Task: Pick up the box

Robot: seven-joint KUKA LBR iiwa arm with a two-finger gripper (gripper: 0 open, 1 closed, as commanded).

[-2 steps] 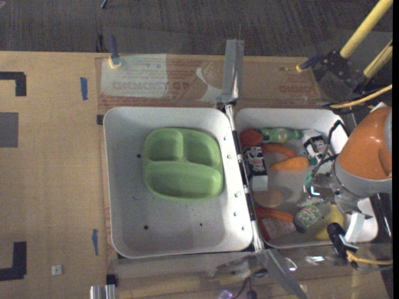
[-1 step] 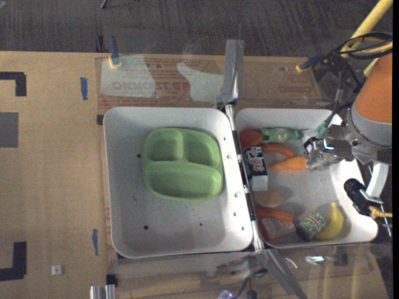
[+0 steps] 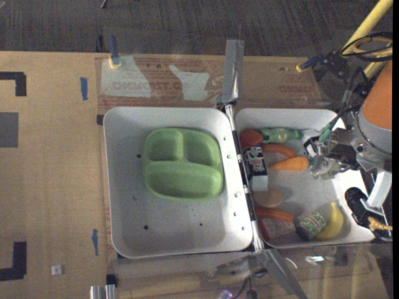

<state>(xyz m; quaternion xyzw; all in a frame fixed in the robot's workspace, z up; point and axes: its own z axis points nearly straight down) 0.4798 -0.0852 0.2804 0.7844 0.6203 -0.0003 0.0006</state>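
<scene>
Floor (image 3: pixel 187 8): dark grey carpet, far side. Table (image 3: pixel 50 185): light wood, black corner marks at left, blue tape strips. Cardboard sheet (image 3: pixel 274 83): brown, flat, far of bins. Lighting: even.

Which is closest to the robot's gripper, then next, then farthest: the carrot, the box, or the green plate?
From the gripper, in the camera view:
1. Carrot, right bin, just left of the gripper.
2. Box, by the right bin's left wall.
3. Green plate, in the left bin.

A green divided plate (image 3: pixel 183 163) sits in the left bin (image 3: pixel 124 229) at frame centre; the right bin (image 3: pixel 299 192) holds a carrot (image 3: pixel 289 164), a banana (image 3: pixel 331 223) and a green bottle (image 3: pixel 280 134).
</scene>
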